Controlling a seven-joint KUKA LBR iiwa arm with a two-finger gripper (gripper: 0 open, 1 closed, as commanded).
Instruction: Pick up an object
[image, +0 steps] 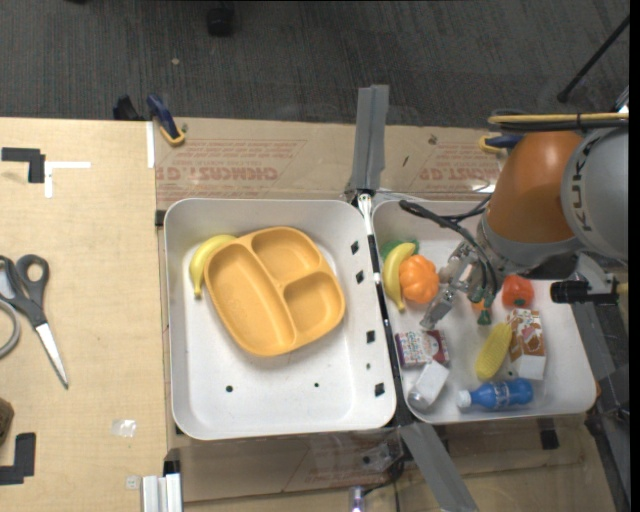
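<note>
Blue bottle (499, 396) at right bin's (572, 402) front; gripper (456, 296) above, fingers parted (nothing between), beside orange (419, 279).

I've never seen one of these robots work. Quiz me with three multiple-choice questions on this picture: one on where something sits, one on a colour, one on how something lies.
1. Where is the yellow divided plate?
A. left bin
B. right bin
C. on the bench

2. What colour is the bottle at the right bin's front?
A. green
B. blue
C. red

3. How does the bottle rest?
A. upright
B. on its side
C. held by the gripper

Answers:
1. A, it lies in the left bin.
2. B, its body is blue.
3. B, it lies flat, apart from the gripper.
</note>
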